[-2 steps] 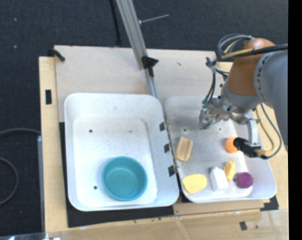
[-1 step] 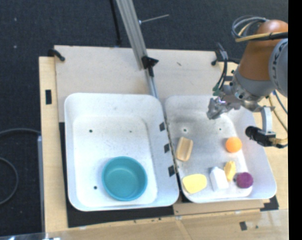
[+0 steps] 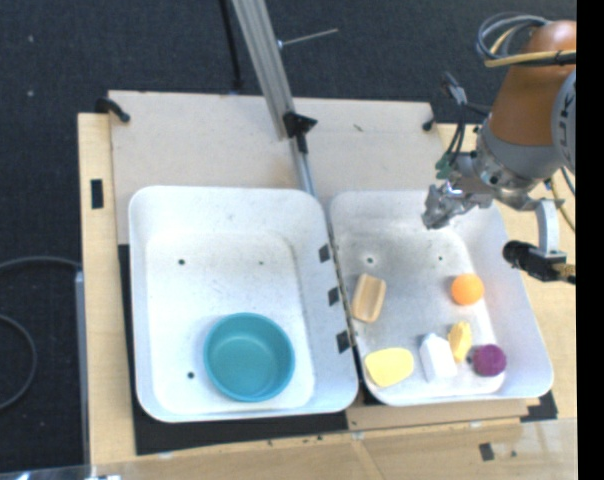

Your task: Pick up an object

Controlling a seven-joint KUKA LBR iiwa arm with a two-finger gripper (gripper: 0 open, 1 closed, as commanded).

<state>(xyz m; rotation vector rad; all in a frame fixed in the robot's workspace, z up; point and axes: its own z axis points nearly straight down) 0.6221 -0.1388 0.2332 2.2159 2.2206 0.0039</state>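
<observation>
My gripper hangs over the upper part of the right white bin; I cannot tell how its jaws stand. The pickable things crowd the lower right: orange ball, purple ball, yellow sponge-like block, small white bottle. Packed so tightly, I risk nudging a neighbour or closing on nothing. No readable writing.

- The bowl sits in the left bin, near its front edge.
- In the right bin, right of the bowl, several small objects cluster along the front.
</observation>
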